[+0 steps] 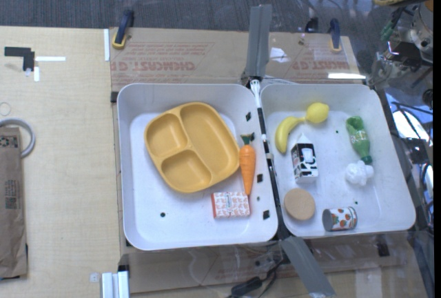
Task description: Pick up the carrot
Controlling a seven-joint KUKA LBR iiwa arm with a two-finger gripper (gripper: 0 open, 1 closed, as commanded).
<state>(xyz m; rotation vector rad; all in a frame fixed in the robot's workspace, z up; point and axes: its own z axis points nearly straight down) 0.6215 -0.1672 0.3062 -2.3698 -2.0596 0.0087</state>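
We see the carrot (247, 163) lying in the left bin (131, 172), near that bin's right wall, its green top pointing away from us and its orange tip toward us. Its left side lies right against the rim of a yellow divided plate (191, 146); we cannot tell whether they touch. Just below the carrot's tip sits a small orange-and-white carton (231, 205). Across the divider, the right bin (393, 179) holds a banana (284, 132), a lemon (317, 112), a black-and-white milk carton (304, 162), a tan round disc (300, 204), a tipped can (339, 219), a green bottle (358, 138) and a crumpled white lump (358, 173). The arm's hardware (406, 21) shows at the upper right, well apart from the carrot, beyond the right bin's far corner. We cannot tell the state of the pincer there
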